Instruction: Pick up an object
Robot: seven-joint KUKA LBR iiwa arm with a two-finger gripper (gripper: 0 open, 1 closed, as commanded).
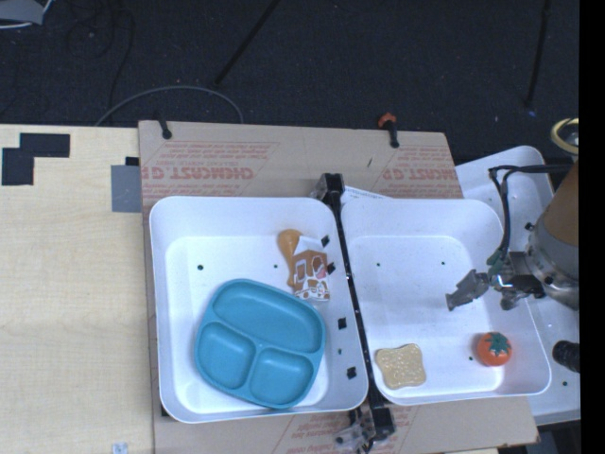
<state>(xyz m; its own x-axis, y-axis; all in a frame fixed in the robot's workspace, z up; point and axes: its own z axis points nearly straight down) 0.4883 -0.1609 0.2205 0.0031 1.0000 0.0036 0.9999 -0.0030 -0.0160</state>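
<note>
My gripper (486,295) hovers over the right side of the right bin (427,223), reaching in from the right. Its fingers are spread open and nothing is between them. A small orange tomato-like toy (492,348) lies just below the gripper, near the bin's right front corner. A tan slice of toast (401,366) lies at the front left of the same bin. In the left bin (180,225) a blue divided plate (259,342) fills the front. Behind the plate are a small patterned carton (310,275) and a brown-orange piece (288,244).
A black divider bar (342,282) runs between the two bins. Both bins sit on a cardboard sheet (284,164) with clamps at its back edge. Light wooden bench (66,282) extends to the left. A cable loops above the arm (506,197).
</note>
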